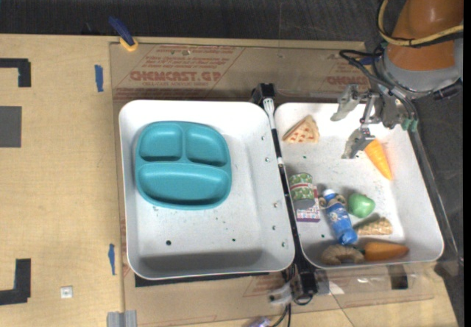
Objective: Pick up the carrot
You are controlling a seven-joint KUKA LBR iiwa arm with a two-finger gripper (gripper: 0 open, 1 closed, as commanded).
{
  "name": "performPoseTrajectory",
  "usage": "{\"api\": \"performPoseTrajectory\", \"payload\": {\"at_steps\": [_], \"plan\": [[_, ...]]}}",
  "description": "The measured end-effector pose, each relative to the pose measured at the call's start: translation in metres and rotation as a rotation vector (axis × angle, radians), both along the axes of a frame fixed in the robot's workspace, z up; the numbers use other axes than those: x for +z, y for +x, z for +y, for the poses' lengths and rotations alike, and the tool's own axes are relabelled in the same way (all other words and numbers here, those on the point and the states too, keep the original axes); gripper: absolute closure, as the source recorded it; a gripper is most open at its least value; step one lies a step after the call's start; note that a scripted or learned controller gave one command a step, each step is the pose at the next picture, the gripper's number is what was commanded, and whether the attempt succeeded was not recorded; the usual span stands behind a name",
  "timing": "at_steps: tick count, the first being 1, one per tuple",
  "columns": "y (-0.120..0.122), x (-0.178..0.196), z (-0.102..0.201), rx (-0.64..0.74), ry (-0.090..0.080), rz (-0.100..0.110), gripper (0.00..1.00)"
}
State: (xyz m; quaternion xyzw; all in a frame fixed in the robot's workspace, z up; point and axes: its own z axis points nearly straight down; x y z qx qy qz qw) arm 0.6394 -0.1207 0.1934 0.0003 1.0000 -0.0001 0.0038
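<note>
The carrot (380,159), a short orange cone, lies in the right bin (421,171) near its far right wall, pointing down the view. My gripper (352,127) hangs over the bin's upper part, just left of the carrot's thick end. Its two grey fingers (358,143) are spread apart with only the white bin floor between them, and the nearer fingertip sits close beside the carrot. The arm's orange band (427,1) shows at the top right.
The right bin also holds a pizza slice (302,131), a small can (302,191), a blue bottle (338,219), a green fruit (360,205), a bread piece (376,227) and an orange sausage (384,250). A teal divided plate (182,163) lies in the left bin (221,244).
</note>
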Motion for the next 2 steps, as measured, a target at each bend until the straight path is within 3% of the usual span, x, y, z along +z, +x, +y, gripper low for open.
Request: {"api": "performPoseTrajectory", "payload": {"at_steps": [1, 2], "plan": [[-0.014, -0.069, -0.072, 0.015, 0.0, 0.008, 0.0], [0.011, -0.105, -0.094, -0.099, 0.0, -0.004, 0.0]]}}
